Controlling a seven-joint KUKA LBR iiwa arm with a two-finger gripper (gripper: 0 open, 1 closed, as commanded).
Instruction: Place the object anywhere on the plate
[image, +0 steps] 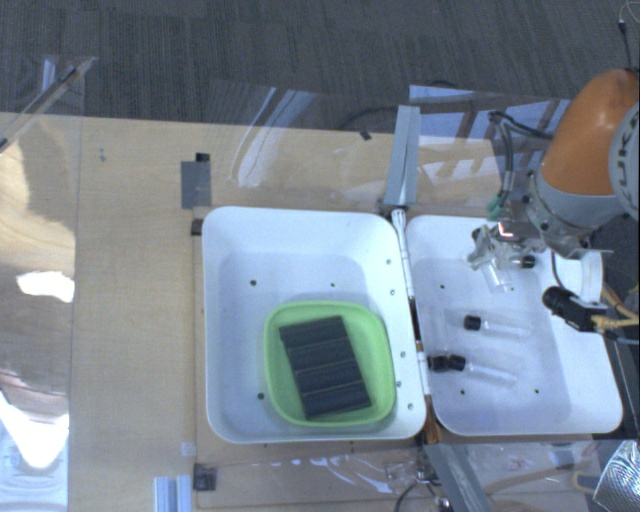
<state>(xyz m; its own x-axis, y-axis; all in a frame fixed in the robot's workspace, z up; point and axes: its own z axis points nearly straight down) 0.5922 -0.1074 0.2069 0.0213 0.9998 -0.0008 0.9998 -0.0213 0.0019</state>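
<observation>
Gripper (497, 262) hovers over the right bin's (600, 410) far side; can't tell its state. Two tubes (495, 324) lie loose below it, unpicked. Green plate (375, 345) waits well left, already carrying a black block (323, 366).

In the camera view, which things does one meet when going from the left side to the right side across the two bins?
Left white bin → green plate → dark ridged block lying on the plate → right white bin → clear tube with black cap, near the divider → gripper of the arm.
</observation>
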